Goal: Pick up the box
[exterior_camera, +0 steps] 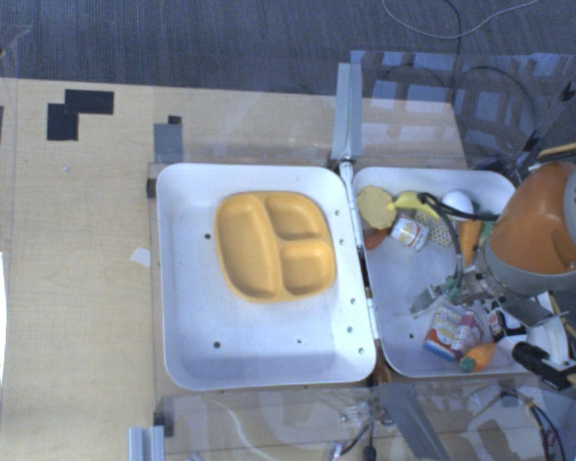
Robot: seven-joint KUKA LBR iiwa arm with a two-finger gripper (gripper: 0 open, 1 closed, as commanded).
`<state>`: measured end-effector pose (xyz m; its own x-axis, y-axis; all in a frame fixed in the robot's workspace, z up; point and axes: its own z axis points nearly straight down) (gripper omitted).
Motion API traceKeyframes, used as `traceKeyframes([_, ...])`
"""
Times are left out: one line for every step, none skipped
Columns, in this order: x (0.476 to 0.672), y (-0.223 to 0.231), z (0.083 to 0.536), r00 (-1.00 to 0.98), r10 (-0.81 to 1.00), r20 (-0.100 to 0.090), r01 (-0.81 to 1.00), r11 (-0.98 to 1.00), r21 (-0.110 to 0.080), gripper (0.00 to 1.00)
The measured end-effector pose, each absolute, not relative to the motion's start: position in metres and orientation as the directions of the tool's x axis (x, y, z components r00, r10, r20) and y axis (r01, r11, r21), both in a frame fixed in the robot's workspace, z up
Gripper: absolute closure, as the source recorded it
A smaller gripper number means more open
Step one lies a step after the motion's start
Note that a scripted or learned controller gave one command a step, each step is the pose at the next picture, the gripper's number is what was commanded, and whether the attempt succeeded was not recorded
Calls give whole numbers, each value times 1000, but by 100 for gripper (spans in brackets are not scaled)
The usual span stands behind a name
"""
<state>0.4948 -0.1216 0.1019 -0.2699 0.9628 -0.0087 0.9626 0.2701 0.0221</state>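
white right bin (403, 349) holds the box (451, 332) near its front edge, beside an orange piece (479, 357). gripper (461, 289) sits just above the box; grip state cannot be determined. yellow tray (274, 244) occupies the left bin (187, 353).

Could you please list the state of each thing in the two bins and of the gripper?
Yellow tray: upright, lying alone in the left bin.
Box: lying flat near the right bin's front edge, not lifted.
Gripper: low over the right bin, just above the box; fingers unclear.
Small jar: on its side.
White ball: resting at the back wall.
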Motion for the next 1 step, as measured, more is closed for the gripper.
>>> traceKeyframes([491,-129,89,-287,958,-4,958,287,13,0])
